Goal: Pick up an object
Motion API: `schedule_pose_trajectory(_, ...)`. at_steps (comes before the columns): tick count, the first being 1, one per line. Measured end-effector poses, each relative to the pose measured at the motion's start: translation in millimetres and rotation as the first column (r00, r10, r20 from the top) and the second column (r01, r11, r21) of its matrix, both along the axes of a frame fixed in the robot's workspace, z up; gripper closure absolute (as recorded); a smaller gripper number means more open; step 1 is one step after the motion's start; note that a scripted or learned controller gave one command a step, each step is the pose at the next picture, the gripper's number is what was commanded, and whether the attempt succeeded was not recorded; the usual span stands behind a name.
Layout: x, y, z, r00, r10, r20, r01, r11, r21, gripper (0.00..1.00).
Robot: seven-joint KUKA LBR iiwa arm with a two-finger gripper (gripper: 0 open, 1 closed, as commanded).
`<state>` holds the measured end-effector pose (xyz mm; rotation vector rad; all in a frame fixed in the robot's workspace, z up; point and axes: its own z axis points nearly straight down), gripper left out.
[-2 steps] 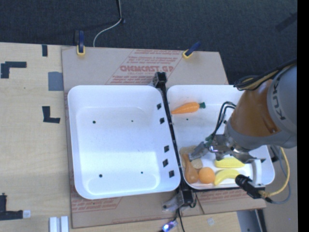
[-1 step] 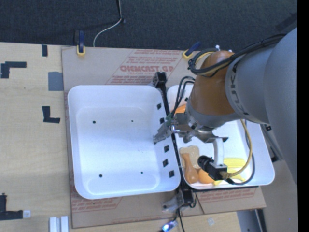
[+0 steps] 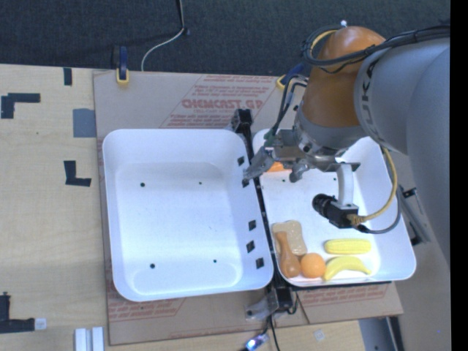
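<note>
Two-finger gripper [image 3: 278,166] low over right white bin [image 3: 384,170], far-left corner; fingers spread wide. Small orange object [image 3: 276,167] lies between fingertips, on bin floor, not gripped.

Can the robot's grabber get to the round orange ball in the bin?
Probably yes. The round orange ball lies uncovered near the right white bin's front edge, and the gripper hangs over that same bin, farther back.
</note>
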<state>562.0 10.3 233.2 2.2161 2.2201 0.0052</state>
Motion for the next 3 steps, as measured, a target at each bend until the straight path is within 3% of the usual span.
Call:
schedule_pose_trajectory(1, -6.2, -44.4, 153.7, 1.0, -0.004, 0.012, 0.004, 1.0, -0.001, 0.0)
schedule_pose_trajectory(2, -7.3, -41.2, 153.5, 1.0, 0.0, -0.007, 0.0, 1.0, -0.001, 1.0)
schedule_pose_trajectory(3, -23.6, 16.1, 284.8, 1.0, 0.007, 0.008, -0.007, 1.0, 0.003, 1.0)
